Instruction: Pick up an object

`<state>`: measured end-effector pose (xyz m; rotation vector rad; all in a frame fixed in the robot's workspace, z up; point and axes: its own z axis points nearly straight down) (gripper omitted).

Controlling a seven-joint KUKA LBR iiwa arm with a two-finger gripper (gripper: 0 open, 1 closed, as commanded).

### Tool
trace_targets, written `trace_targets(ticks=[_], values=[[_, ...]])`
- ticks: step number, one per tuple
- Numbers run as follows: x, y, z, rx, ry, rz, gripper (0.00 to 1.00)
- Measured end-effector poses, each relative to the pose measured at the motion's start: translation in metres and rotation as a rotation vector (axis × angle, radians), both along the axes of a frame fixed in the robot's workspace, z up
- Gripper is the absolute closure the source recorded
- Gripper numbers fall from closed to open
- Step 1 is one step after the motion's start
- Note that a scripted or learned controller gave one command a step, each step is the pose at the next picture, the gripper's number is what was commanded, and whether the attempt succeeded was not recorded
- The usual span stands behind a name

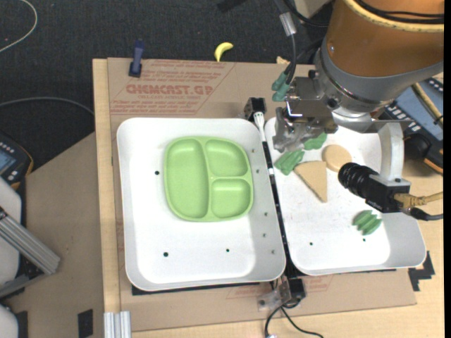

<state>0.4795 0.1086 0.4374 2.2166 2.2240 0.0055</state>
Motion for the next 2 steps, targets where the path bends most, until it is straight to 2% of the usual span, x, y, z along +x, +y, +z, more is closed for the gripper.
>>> trace_targets(ticks=[1,2], values=[[0.0,-0.03,-0.027,-0.002,0.008,-0.008,1.0],[0.0,-0.055,0.042,0.0,-0.006,-0.007,1.0]])
